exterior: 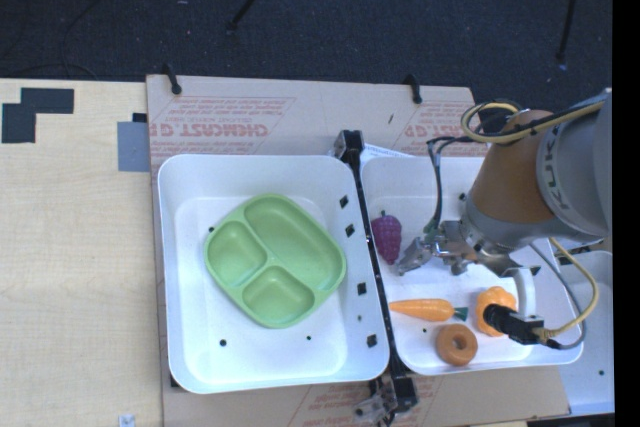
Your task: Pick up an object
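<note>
The arm (pixel 545 180) reaches over the right bin (pixel 420 177), its gripper (pixel 416 256) low beside a purple fruit (pixel 387 235) near the bin's left wall — the fingers look slightly parted, with nothing between them. A carrot (pixel 423 309), a brown ring (pixel 457 345) and an orange piece (pixel 494 307) lie nearer the front. The left bin (pixel 200 180) holds a green divided plate (pixel 275 259).
</note>
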You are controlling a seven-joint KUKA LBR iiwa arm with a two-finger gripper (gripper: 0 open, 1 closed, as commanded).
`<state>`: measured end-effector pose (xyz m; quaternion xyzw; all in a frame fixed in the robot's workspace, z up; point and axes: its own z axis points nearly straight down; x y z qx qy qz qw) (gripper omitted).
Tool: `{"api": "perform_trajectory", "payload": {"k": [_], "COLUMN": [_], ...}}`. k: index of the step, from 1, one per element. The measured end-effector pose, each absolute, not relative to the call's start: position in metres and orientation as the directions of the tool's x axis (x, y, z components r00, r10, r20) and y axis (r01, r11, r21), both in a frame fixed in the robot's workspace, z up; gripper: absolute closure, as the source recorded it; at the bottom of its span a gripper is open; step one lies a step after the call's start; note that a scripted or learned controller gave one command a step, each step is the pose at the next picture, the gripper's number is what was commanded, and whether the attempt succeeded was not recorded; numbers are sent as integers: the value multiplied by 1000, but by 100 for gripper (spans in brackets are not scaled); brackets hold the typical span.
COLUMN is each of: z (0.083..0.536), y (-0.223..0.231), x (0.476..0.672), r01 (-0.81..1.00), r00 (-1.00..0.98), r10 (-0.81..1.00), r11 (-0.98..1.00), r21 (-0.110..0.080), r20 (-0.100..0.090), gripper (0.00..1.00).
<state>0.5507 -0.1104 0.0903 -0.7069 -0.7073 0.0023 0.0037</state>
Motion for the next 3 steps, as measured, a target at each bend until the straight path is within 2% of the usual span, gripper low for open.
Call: {"api": "perform_trajectory", "payload": {"k": [1,2,3], "z": [103,164,206], "y": [-112,-109,-110], "x": [551,546,547], "r01": [1000,1000,1000], "r00": [6,-1,-1], "r10": [1000,1000,1000], "r11": [-6,1,1], "r21": [-7,1,2], "r20": [2,0,0], "gripper": [100,100,100]}}
